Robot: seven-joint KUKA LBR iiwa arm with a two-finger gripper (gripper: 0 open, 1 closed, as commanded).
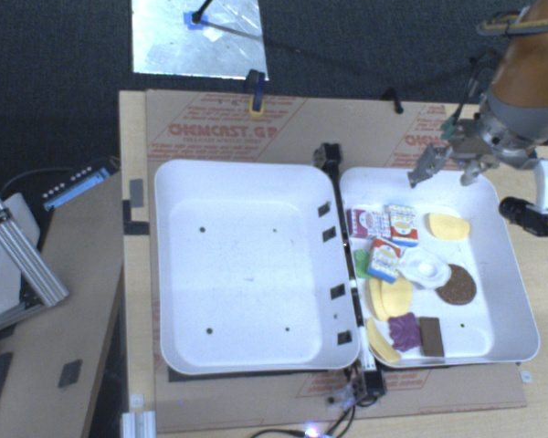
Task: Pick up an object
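Observation:
The right bin (507, 245) holds several small toy foods. Two red-and-white cartons (384, 223) lie near its back left, and a yellow oval piece (447, 226) is beside them. Further forward are a blue packet (382, 261), a white cup (424, 268), a brown round cookie (457, 286), yellow slices (389, 297), a purple piece (404, 330) and a brown bar (430, 336). My gripper (446, 173) hangs above the bin's back edge, behind the cartons and the yellow oval. It is open, with nothing between its fingers (421, 173).
The left bin (178, 190) sits next to the right one, joined by a black clipped divider (340, 245). A silver sheet (199, 24) lies at the back. Grey rails (18, 263) stand at the far left.

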